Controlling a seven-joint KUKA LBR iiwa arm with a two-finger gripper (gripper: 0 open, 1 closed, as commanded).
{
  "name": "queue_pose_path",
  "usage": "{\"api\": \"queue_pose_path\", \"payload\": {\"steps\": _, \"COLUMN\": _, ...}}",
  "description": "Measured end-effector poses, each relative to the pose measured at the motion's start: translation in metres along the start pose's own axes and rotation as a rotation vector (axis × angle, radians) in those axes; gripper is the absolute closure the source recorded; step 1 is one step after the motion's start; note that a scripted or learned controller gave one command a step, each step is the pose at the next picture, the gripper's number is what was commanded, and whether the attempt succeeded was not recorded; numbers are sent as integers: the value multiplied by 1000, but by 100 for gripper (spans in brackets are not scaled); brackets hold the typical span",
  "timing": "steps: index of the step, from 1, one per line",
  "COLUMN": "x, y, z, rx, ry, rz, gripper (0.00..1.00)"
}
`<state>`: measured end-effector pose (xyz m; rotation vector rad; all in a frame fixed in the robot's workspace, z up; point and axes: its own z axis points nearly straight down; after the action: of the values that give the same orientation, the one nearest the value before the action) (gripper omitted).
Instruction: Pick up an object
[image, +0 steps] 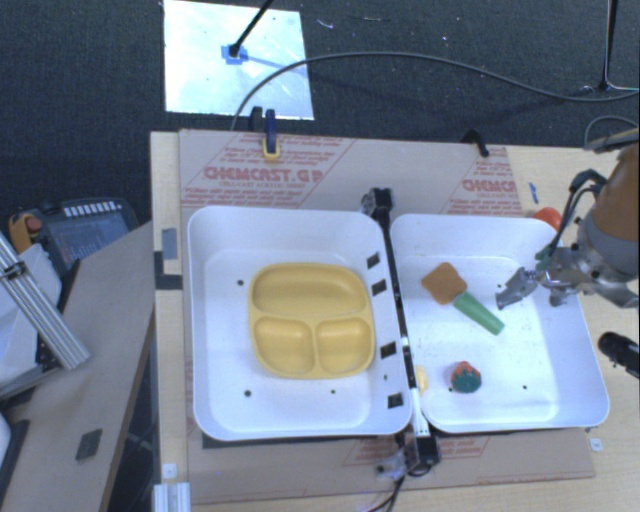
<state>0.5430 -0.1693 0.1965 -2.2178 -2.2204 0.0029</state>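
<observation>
In the right bin (575, 400) lie a brush with a tan head and green handle (460, 297) and, nearer the front, a small teal-and-orange object (465, 377) too blurred to identify. The pincer (517, 291) hovers just right of the brush handle, gripping nothing; its spread is unclear. The left bin (215, 390) holds a yellow divided tray (310, 318).

I see two white bins (300, 225); the left one holds a pale yellow divided tray (308, 318). In the right one I make out a brush with a tan head and green handle (460, 296), plus a small teal-and-orange object (465, 377).
</observation>
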Motion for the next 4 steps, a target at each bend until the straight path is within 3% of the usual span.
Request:
{"api": "queue_pose_path", "payload": {"steps": 2, "x": 14, "y": -8, "z": 93, "rx": -1, "ry": 1, "rz": 0, "gripper": 0}}
{"api": "queue_pose_path", "payload": {"steps": 3, "x": 13, "y": -7, "z": 80, "rx": -6, "ry": -2, "rz": 1, "gripper": 100}}
{"api": "queue_pose_path", "payload": {"steps": 4, "x": 11, "y": -7, "z": 36, "rx": -10, "ry": -3, "rz": -2, "gripper": 100}}
